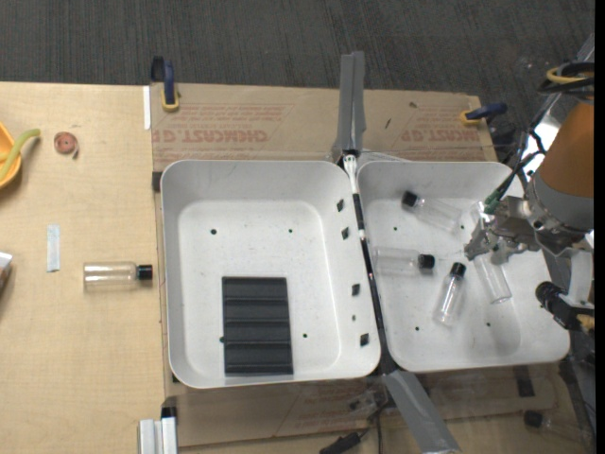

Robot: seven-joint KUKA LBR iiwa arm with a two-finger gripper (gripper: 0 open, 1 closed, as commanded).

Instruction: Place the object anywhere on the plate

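Black ridged plate (255, 325) in left bin (189, 197)

The grey arm (567, 173) with its orange band reaches in from the right, wrist angled down and leftward, its claw (484, 239) low at the arm's left end.

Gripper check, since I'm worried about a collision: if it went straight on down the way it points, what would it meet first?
Probably the clear bottle lying just beneath the gripper in the right bin; otherwise the bin floor. Height above the bottle is unclear from this slanted view.
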